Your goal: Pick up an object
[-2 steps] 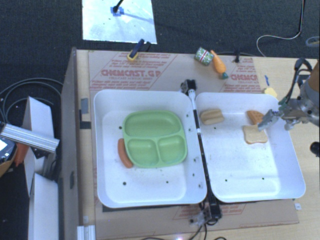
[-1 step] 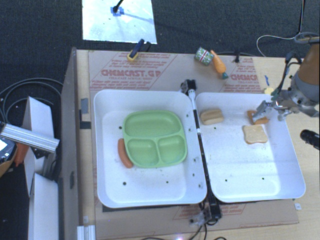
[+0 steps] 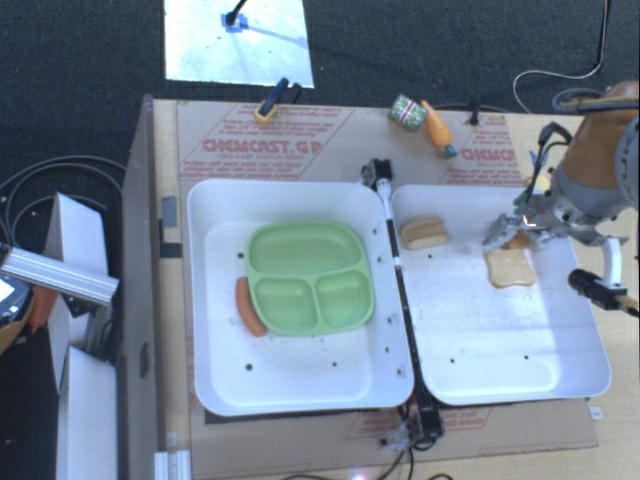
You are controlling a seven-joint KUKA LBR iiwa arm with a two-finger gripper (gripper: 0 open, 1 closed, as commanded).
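Item: flat tan slice of toy toast (image 3: pixel 512 268), lying in the right-hand shallow white bin (image 3: pixel 520 368), upper right part of its floor. Your grey two-finger gripper (image 3: pixel 515 230) sits just above and touching or nearly touching the slice's upper edge; the slice lies toward the near rim from the fingertips. The slice is roughly square, so you have no strong long axis to align with.

Gripper state: you cannot tell from this view whether it is released or clenched; nothing is seen between its tips.

Alternative item: pale tan toy bread roll (image 3: pixel 424 233), same bin, well to the left of the gripper, long axis across the bin.

Writing: the brown cardboard sheet (image 3: pixel 270 138) under the bins reads "CHEMCAST GP" in red.
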